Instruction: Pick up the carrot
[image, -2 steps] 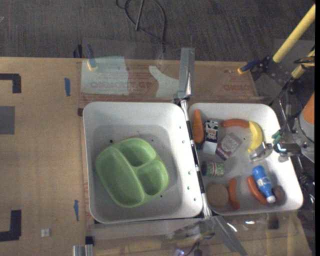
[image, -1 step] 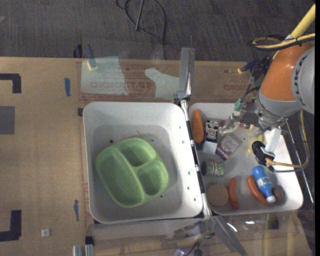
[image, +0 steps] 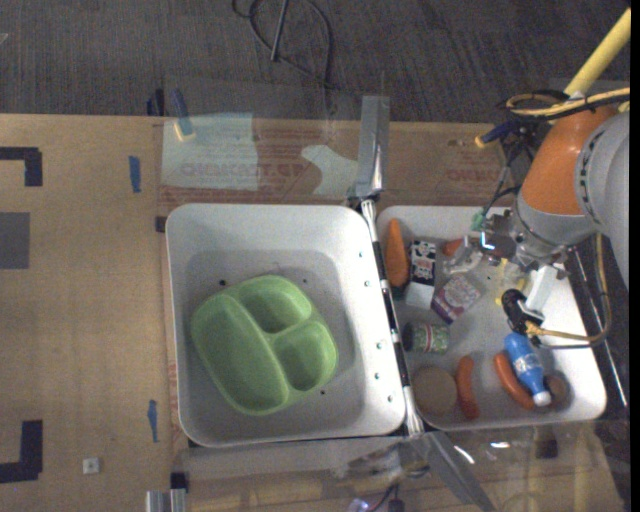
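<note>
The claw (image: 480, 262) hangs low over the right bin (image: 585, 385), amid clutter; how it is set I cannot tell. The carrot (image: 397, 252) lies against that bin's left wall, just left of the claw, apparently untouched, so the reach, grip and lift all seem left to do. Around it: a sachet (image: 458, 296), a blue bottle (image: 526, 368), a sausage (image: 466, 387). The left bin (image: 200, 230) holds a green tray (image: 265, 342). Brown bench (image: 80, 300), dark floor beyond

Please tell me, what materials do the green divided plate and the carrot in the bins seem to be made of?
The green divided plate looks like moulded plastic, matte, with uniform colour and soft rounded rims. The carrot seems a plastic toy: smooth, evenly orange, slight sheen. Neither is certain from this view.
</note>
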